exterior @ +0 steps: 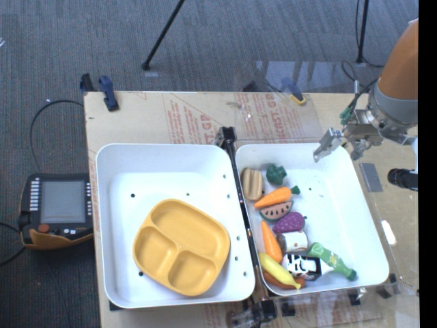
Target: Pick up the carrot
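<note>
An orange carrot (274, 197) with a green top lies slanted in the left part of the right bin (341, 203), among other toy foods. A second orange carrot-like piece (271, 241) lies below it, pointing down toward the front. My gripper (341, 147) hangs over the bin's back right corner, well up and to the right of both carrots. Its fingers (326, 145) are spread open with nothing between them.
Around the carrots lie a bread slice (252, 183), broccoli (276, 174), watermelon slice (276, 211), purple grapes (289, 222), banana (276, 270) and green bottle (331, 260). The left bin (116, 183) holds a yellow divided plate (181, 247). A teach pendant (58, 207) rests left of the bench.
</note>
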You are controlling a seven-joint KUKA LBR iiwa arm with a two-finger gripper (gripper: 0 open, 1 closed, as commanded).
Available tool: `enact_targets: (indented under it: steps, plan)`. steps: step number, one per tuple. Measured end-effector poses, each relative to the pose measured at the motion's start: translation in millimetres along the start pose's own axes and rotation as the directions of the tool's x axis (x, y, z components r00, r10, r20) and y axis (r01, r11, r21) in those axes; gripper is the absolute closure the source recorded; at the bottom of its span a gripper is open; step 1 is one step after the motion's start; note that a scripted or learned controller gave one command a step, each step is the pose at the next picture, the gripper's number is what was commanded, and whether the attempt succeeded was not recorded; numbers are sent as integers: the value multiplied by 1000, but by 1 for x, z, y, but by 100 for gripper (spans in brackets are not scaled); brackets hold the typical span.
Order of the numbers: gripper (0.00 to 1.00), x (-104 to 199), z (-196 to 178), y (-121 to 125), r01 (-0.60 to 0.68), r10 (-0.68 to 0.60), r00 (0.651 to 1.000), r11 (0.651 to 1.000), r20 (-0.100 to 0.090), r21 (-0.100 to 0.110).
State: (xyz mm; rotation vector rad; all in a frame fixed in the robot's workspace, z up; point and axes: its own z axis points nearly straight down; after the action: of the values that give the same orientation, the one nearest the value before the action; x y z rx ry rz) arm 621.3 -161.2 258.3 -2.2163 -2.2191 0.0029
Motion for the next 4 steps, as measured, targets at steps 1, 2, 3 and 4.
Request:
enact_targets:
  steps: [1, 2, 3, 4]
  plan:
    - [0, 28, 172, 3, -45, 45, 999, 999, -1, 0]
    - [100, 27, 162, 3, -47, 47, 999, 999, -3, 4]
    - [0, 27, 162, 3, -47, 47, 999, 999, -3, 4]
    - [0, 61, 172, -25, -157, 157, 988, 988, -3, 4]
